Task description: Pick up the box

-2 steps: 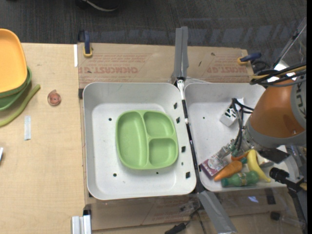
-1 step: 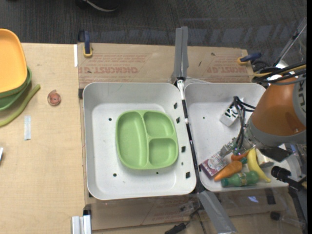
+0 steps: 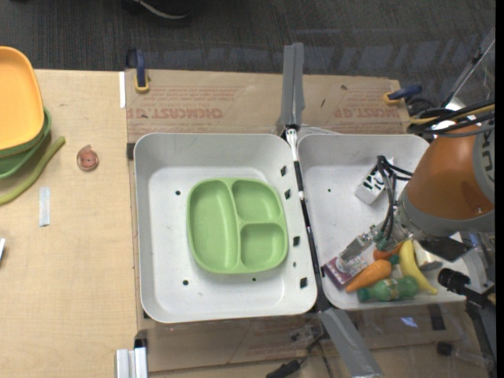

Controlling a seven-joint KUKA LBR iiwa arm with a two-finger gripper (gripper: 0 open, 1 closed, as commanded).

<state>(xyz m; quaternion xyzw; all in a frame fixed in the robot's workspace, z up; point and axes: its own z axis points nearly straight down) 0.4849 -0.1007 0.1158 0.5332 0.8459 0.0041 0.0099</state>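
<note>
The left white bin [image 3: 150, 235] carries a pale green plastic tray with three compartments [image 3: 237, 225], sitting flat near its middle. Over in the right white bin [image 3: 331, 172] the clutter gathers in the near corner: an orange plastic carrot [image 3: 370, 275] lies slanted, a yellow banana [image 3: 413, 264] curves just beside it, and a green lumpy toy vegetable [image 3: 387, 290] lies along the front wall, touching the carrot. The grey arm with its orange band [image 3: 449, 181] reaches in from the right and hangs over that heap, covering part of it. Its gripper [image 3: 376, 239] is low among the toys; how far apart it stands cannot be told, nor whether it grips anything. The small purple and white flat box [image 3: 342, 268] lies just left of the carrot, partly tucked under a silvery piece, close beside the gripper tip on its near-left side. Off to the far left, orange and green plates [image 3: 17, 116] stack on the wooden bench [image 3: 71, 290].
</note>
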